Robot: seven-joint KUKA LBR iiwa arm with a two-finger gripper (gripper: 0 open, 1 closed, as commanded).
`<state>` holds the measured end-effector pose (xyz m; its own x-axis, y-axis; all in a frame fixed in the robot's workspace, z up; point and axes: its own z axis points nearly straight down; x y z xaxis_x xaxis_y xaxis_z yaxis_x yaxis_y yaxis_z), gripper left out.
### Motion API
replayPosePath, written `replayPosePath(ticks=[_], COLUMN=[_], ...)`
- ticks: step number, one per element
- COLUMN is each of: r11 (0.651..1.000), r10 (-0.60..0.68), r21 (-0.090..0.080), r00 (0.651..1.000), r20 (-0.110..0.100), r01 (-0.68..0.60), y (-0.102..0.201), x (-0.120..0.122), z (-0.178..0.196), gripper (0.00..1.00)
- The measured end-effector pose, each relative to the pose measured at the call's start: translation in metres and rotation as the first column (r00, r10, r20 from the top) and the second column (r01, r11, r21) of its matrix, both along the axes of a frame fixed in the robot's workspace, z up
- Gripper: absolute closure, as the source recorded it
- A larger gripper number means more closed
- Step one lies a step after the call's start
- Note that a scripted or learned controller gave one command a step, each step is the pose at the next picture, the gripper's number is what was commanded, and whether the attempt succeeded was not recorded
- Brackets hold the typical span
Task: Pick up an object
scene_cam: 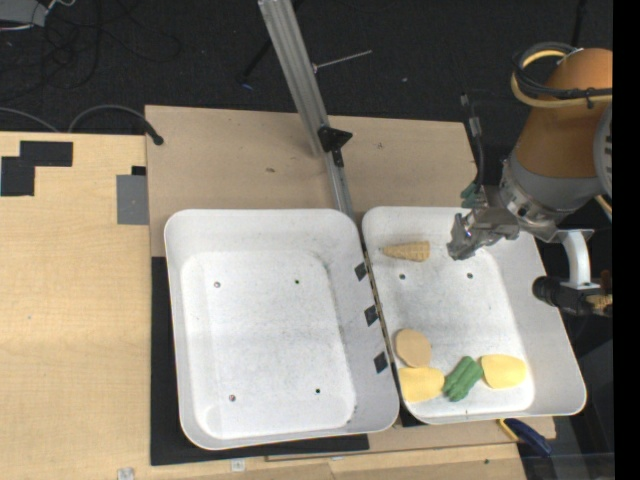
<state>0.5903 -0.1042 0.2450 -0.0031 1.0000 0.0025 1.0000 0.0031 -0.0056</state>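
**White bins, pincer hovering by the cone piece**

Grey arm (560, 158) with the orange band is reaching in from the right, and the pincer (463, 243) is hanging over the far part of the right bin (545, 368). Can't tell whether it's released or clenched; the tip is too small and dark against the wrist. Nothing is visibly sitting in it.

Candidate things are all lying in the right bin. A tan cone-shaped piece (407, 252) is lying on its side near the far edge, just beside the pincer, to its left. Down at the near end a cluster is sitting tight together: a tan round piece (412, 347), a yellow piece (421, 384) touching it, a green piece (461, 378) wedged between that and a second yellow piece (503, 371). The left bin (200, 233) is lying alongside on the desk (230, 158).

Judging from position, the cone piece is looking like the nearest target.

Risks from here:
- Pincer is sitting off to the cone's side, so a straight descent could be closing on bare floor.
- Cone is tapered and on its side, likely rolling or squirting out under a squeeze.
- It's near the bin's far wall and the divider, so a nudge could be pushing it against the rim.
- Going for the near cluster instead could be catching two pieces at once.
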Motion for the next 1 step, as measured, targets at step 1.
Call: replayPosePath(ticks=[1], r11=[1.000], r10=[0.001], r21=[0.001], r00=[1.000], r20=[0.001], r01=[-0.001], y=[0.0541], x=[-0.0165], z=[0.0060], gripper=[1.00])
